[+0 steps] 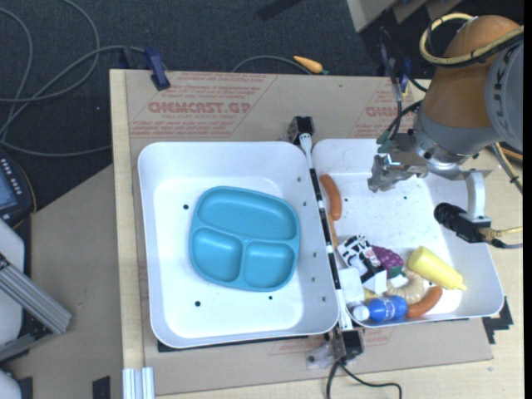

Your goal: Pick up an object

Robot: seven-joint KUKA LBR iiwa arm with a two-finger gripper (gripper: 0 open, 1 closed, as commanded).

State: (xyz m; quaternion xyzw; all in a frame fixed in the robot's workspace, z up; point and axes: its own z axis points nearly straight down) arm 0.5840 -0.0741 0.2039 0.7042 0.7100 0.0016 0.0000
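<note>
You could not tell how the gripper (386, 173) stood; it was small and dark over the right bin (490, 298). Both bins sat on the desk (249, 106). A blue plate (243, 238) lay in the left bin (166, 181). The yellow bottle (435, 269) lay among toys low in the right bin.

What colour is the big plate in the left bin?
Light blue plate, clearest in the camera view.
</note>
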